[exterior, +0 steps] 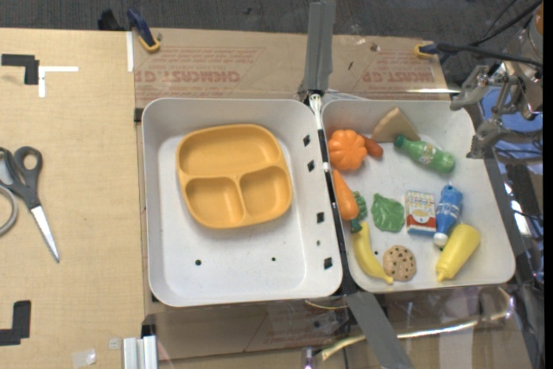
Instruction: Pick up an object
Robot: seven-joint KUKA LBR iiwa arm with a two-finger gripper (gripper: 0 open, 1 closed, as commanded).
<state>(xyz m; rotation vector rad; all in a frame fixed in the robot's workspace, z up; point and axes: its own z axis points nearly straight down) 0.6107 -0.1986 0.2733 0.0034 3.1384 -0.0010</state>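
Even, bright overhead light — soft shadows inside both bins [164, 212], mild grain, slightly soft focus throughout.

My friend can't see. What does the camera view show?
Two white bins sit side by side: the left bin holds an orange divided plate, the right bin toy food, including a pumpkin, banana and cookie. The robot's pincer is at the right bin's far right edge.

Right bin [484, 186] packed with toy food: orange pumpkin [347, 149] top left, green bottle [424, 154] lying tilted, carrot [346, 198], leaf [388, 213], banana [369, 255], cookie [399, 262], yellow bottle [457, 251], blue bottle [448, 211], small carton [420, 212].
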